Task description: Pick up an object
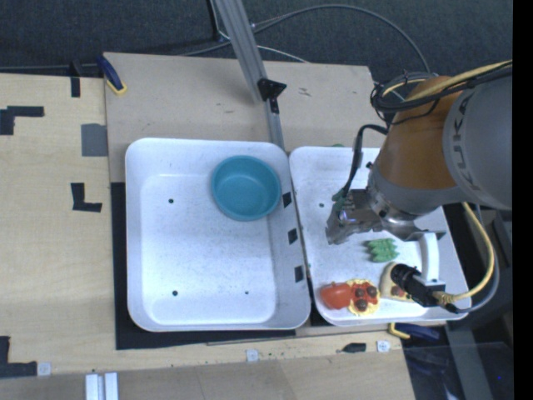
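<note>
Open left bin (158,248) floor (bowl (246,187) aside)

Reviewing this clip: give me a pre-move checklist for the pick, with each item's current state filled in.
1. Claw over the right bin, where the small objects lie: ok.
2. Pickable objects present in that bin: ok; a green piece and a red and yellow toy lie near the front.
3. Claw lined up over an object: not ok; it sits left of the green piece, over bare bin floor.
4. Claw opening: cannot tell.
5. Object already held: cannot tell; nothing is seen between the fingers.
6. Blue bowl out of the way in the left bin: ok.
</note>
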